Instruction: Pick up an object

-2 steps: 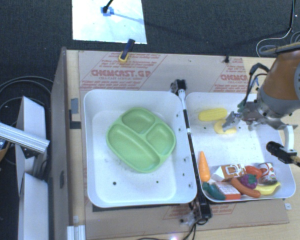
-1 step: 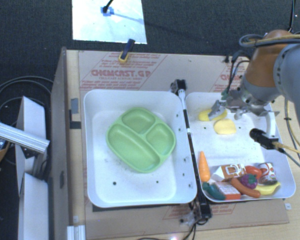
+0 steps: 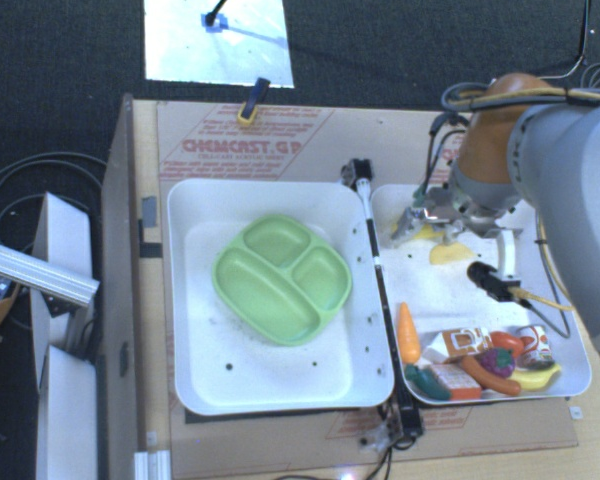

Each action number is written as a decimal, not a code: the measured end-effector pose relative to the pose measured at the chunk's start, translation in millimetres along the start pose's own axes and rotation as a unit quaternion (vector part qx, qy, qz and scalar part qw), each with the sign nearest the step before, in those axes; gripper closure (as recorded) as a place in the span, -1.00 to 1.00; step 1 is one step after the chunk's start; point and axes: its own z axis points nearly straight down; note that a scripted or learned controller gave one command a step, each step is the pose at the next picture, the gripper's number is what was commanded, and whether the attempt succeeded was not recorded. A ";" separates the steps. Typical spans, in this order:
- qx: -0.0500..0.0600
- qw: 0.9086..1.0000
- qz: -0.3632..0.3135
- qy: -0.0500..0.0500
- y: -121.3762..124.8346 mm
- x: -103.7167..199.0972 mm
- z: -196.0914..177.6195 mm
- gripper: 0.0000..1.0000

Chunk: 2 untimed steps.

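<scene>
Reaching in from 3 o'clock, the arm [image 3: 550,158] holds its gripper [image 3: 425,223] low over the right bin [image 3: 430,293], up near that bin's 11 o'clock corner. We cannot tell whether the gripper is wide or narrow, because the wrist hides it from this height, and we see nothing plainly held. A pale yellowish patch right under it may be a small toy, though the view is too poor to be sure.

The likeliest thing to pick is the yellow piece [image 3: 450,255], which lies alone just beside the gripper at its 4 o'clock, on bare bin floor. We judge that spot a sensible target because nothing crowds it.

The other toys are heaped along the bin's 5 to 6 o'clock edge. A carrot [image 3: 408,333] lies by the left wall, and a small box [image 3: 465,341], a banana [image 3: 537,377] and several more press against each other. That crowding would make a clean grasp harder there.

The left bin [image 3: 195,368] carries a green plate [image 3: 283,280] with three compartments, lying flat near its middle and well apart from the gripper.

Both bins sit side by side on a brown worktop [image 3: 280,133] with red lettering at 12 o'clock. Around it is dark floor [image 3: 60,58], with a white sheet [image 3: 230,48] at 12 o'clock and looped cables [image 3: 20,183] at 9 o'clock.
</scene>
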 end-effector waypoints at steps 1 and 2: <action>0.015 1.000 0.004 0.004 13.6 -28.6 5.4 -1.00; 0.014 1.000 0.004 0.004 12.8 -54.3 5.9 -1.00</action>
